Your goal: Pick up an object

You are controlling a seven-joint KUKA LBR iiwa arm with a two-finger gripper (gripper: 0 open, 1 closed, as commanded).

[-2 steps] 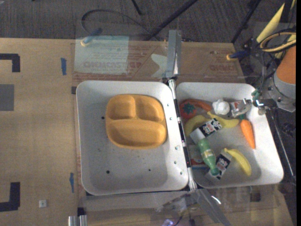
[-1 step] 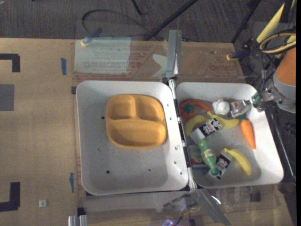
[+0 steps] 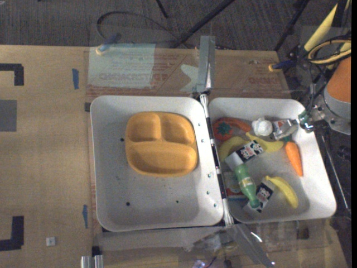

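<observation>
Reaching in from three o'clock, my gripper (image 3: 285, 128) hovers over the right bin (image 3: 326, 197), just above the carrot (image 3: 294, 157); whether it's open, I can't tell.

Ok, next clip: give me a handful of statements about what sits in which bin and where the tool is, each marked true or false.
1. The orange divided plate lies in the left bin. True.
2. The carrot lies in the left bin. False: it lies in the right bin, near that bin's right wall.
3. The tool is over the right bin's upper part. True.
4. The green bottle stands upright. False: it lies on its side among the other items.
5. The banana rests on the divided plate. False: it lies in the right bin's lower part.
</observation>
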